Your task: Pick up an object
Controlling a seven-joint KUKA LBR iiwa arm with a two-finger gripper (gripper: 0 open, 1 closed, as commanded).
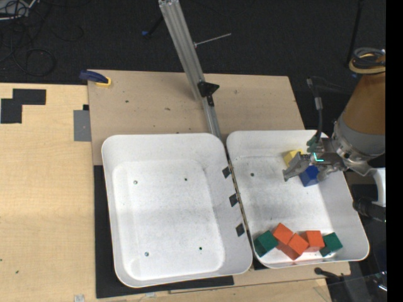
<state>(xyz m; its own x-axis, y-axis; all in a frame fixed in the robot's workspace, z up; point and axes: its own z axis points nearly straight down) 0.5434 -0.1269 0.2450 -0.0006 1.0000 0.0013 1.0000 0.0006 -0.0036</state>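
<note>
Pincer (301, 167) sits low over the right bin (264, 150), toward its 1 o'clock corner, touching a blue block (310, 178) with a yellow block (290, 156) just beside it at 10 o'clock. Whether it grips either, or how wide it stands, I cannot tell. Orange blocks (293, 241) and green blocks (266, 241) cluster at the bin's 6 o'clock edge. At 9 o'clock lies the left bin (126, 150).

— What do we see past the bins?
— A slanted metal rail (187, 55) crossing the wooden surface (157, 102), with a black clamp (208, 89) on it.
— And at the far left corner?
— We see a blue-and-yellow tool (96, 78). Black cables (25, 55) lie coiled on the dark floor beyond, and black shapes (22, 102) mark the pale board at left.
</note>
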